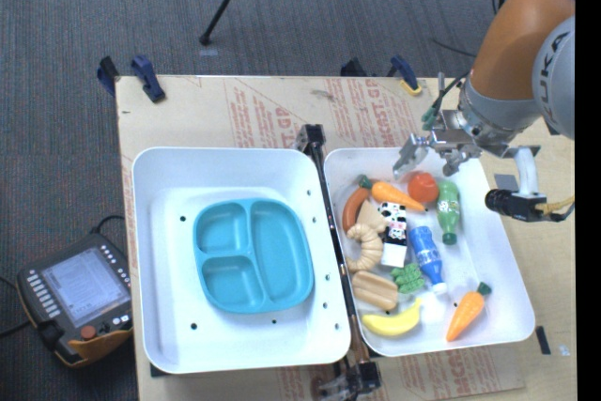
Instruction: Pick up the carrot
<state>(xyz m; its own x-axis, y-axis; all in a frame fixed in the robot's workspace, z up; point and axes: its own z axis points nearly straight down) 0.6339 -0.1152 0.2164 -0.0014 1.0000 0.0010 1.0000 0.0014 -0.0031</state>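
1. My gripper (434,153) hangs over the far edge of the right bin (512,251), fingers spread apart with nothing between them.
2. Two carrots lie in that bin. The nearer carrot (396,195) sits in the far part of the bin, just beside a red tomato (423,187) and a green bottle (449,209). Its long axis runs slantwise, leaf end toward the bin's far-left corner, tip toward the bin's middle.
3. The second carrot (467,312) lies by the bin's near-right corner, well apart from my gripper, tip toward the near edge and green top toward the right wall.
4. Governing relation: the nearer carrot lies down and slightly left of my gripper, toward the bin's centre. In my judgement a short descent with a small shift that way would bring the fingers over it.
5. Risk, as judged: the tomato touches or nearly touches the carrot's thick end, and a cow-patterned carton (394,235) and a blue bottle (427,256) crowd the tip side. The fingers should straddle the carrot across its long axis, or they may close on a neighbour.
6. The left bin (160,202) holds a blue divided plate (252,254), which plays no part in this step.
7. Task status: carrot not yet grasped
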